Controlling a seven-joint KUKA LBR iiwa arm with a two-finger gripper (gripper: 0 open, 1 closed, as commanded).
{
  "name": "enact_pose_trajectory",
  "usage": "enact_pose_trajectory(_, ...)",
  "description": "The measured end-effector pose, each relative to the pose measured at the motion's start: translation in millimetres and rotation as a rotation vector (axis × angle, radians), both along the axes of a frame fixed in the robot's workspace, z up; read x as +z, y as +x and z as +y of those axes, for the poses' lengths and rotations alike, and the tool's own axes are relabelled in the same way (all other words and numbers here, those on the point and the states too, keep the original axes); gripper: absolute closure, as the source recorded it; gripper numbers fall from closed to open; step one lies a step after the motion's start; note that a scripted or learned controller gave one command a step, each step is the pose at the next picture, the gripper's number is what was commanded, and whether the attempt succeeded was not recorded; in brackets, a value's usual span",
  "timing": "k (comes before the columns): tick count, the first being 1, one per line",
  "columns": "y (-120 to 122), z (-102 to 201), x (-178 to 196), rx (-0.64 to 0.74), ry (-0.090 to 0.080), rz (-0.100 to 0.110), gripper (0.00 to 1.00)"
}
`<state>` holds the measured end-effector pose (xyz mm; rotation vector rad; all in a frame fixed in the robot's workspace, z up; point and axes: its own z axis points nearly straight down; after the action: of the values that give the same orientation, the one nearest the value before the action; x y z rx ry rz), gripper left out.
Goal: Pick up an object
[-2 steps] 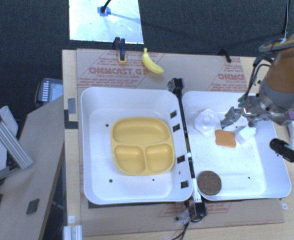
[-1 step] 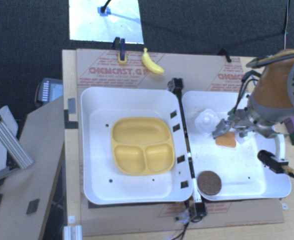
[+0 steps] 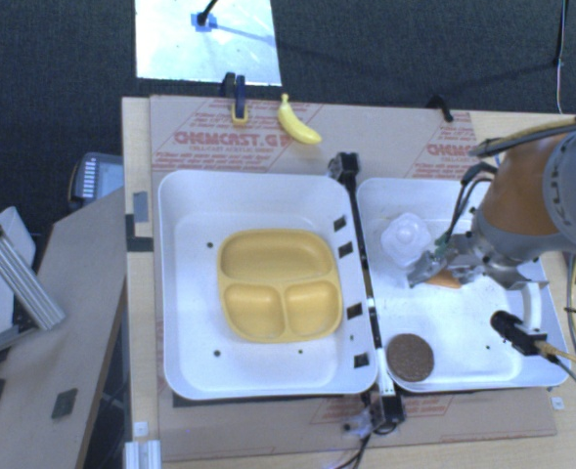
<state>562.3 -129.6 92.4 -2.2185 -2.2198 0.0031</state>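
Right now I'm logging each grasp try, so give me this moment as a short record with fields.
left bin: yellow divided tray, three compartments
right bin: clear crumpled plastic item, brown round disc, orange item partly hidden by the gripper
gripper: low over the right bin, beside the clear plastic item
grasp: cannot tell
outside the bins: banana on the bench behind the left bin

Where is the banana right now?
The banana lies outside the bins, on the board at the back of the bench, just behind the left bin that holds the yellow tray, and beside a yellow clamp.
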Motion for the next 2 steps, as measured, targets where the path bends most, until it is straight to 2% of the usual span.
enact_pose_trajectory(1,2,0,14,0.001,-0.002,-0.006,1.0)
enact_pose_trajectory(2,6,-8,75,0.002,-0.003,-0.012,1.0)
